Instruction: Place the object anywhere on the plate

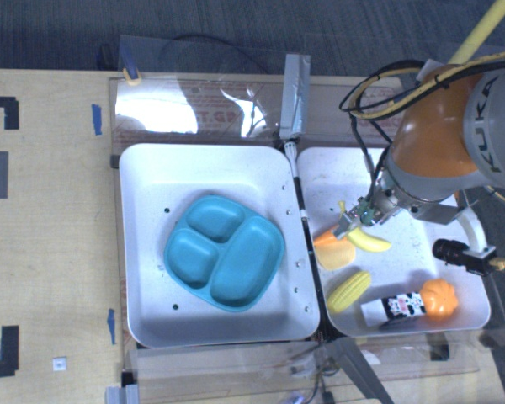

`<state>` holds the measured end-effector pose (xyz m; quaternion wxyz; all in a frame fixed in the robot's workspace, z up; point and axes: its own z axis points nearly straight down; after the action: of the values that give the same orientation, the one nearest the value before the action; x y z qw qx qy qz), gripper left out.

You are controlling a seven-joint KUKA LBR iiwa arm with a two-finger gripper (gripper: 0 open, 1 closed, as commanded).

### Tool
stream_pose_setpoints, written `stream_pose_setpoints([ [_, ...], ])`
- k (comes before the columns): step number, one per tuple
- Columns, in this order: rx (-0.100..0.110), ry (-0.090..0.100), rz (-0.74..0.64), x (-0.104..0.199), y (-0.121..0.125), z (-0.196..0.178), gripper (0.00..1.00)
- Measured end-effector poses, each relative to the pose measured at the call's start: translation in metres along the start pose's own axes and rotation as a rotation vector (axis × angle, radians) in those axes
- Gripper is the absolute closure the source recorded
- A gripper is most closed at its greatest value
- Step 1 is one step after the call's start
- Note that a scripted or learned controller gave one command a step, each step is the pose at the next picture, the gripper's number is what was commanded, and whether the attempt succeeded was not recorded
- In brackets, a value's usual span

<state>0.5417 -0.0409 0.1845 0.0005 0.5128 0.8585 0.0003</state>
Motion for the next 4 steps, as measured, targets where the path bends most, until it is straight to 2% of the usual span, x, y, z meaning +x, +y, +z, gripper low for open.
stream_pose_setpoints([
  [1,-0.002,-0.002,-0.021,0.034,0.044,0.0,1.0],
  [2,-0.002,-0.002,-0.02,0.034,0.043,0.0,0.0],
  [3,-0.007,-0.005,-0.022,0.034,0.045,-0.011,1.0],
  [4,-0.005,-0.002,-0.213,0.072,0.118,-0.031,1.0],
])
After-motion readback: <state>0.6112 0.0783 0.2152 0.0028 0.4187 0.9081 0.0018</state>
